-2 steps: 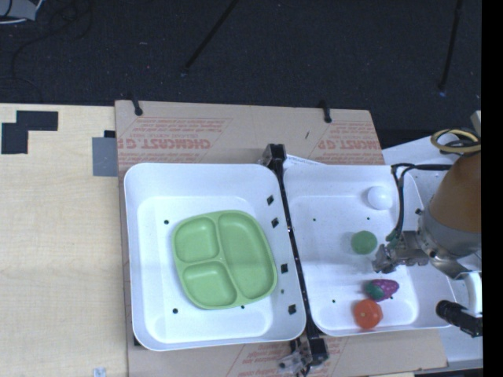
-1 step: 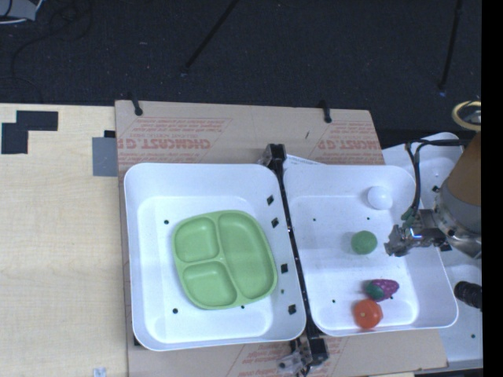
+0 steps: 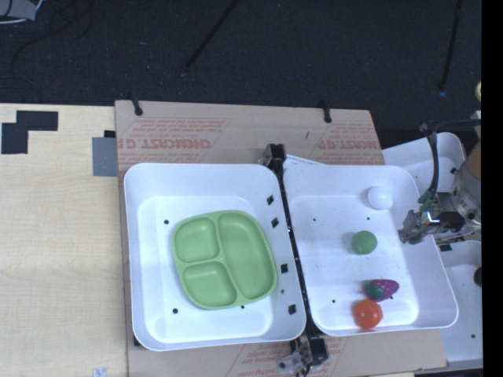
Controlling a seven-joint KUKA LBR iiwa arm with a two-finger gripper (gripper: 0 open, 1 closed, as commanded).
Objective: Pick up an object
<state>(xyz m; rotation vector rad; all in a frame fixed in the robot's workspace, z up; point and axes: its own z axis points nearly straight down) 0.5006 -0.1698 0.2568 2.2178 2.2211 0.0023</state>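
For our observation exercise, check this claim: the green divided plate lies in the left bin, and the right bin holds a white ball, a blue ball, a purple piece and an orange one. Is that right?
Not quite. The camera view shows the second ball is green, not blue. The rest stands: green divided plate in the left bin, and white ball, purple piece and orange one in the right bin.

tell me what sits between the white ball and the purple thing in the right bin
The green ball lies between the white ball and the purple object, seen in the camera view.

divided plate (image 3: 224, 258) in left bin (image 3: 149, 185); four small objects in right bin (image 3: 330, 181)
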